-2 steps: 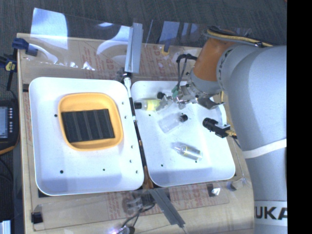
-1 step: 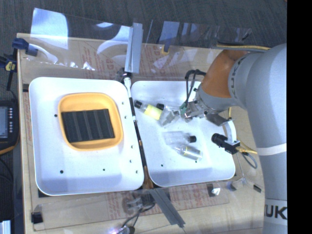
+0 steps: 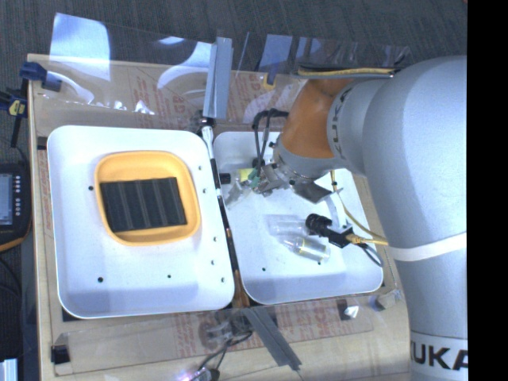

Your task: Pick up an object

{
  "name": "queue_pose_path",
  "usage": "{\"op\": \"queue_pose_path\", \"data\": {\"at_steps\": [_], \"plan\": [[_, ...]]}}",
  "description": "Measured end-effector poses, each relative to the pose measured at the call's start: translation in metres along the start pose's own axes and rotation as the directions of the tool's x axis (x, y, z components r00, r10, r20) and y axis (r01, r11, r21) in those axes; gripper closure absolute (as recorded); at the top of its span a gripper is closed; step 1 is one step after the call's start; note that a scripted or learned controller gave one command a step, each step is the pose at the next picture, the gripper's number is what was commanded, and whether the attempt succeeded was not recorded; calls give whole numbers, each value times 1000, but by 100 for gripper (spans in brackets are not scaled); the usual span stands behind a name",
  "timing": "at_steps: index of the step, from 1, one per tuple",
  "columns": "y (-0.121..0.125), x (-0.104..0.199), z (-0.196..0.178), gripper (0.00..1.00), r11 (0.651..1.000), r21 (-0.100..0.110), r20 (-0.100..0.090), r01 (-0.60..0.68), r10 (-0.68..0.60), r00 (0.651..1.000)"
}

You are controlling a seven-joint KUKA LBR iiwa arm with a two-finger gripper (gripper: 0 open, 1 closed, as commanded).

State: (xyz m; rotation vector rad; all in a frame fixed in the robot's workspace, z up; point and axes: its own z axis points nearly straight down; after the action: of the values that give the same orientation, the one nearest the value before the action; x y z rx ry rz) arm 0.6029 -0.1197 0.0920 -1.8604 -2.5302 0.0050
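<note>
Clear plastic, the small object [image 3: 302, 243] lies near the middle of the right bin [image 3: 270, 288]. The gripper [image 3: 255, 179] hangs by that bin's rear left corner, apart from the object; whether it is clenched or released cannot be told. A yellow tray [image 3: 143, 159] sits in the left bin [image 3: 79, 280].

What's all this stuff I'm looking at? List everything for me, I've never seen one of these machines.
shallow white plastic bins: two, white, side by side; left bin, right bin
yellow rounded plastic tray: one, yellow with a dark ribbed panel, in the left bin
small clear plastic pieces: seemingly two, see-through, mid right bin
wooden bench: one, pale brown, under both bins
robot arm: one, grey with an orange band, reaching from the right
claw: one, dark, over the right bin's far left corner
</note>
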Motion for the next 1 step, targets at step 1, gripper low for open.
{"op": "queue_pose_path", "data": {"at_steps": [1], "plan": [[-63, -36, 1, 0, 1000, 0, -3, -13, 13, 1000]]}}
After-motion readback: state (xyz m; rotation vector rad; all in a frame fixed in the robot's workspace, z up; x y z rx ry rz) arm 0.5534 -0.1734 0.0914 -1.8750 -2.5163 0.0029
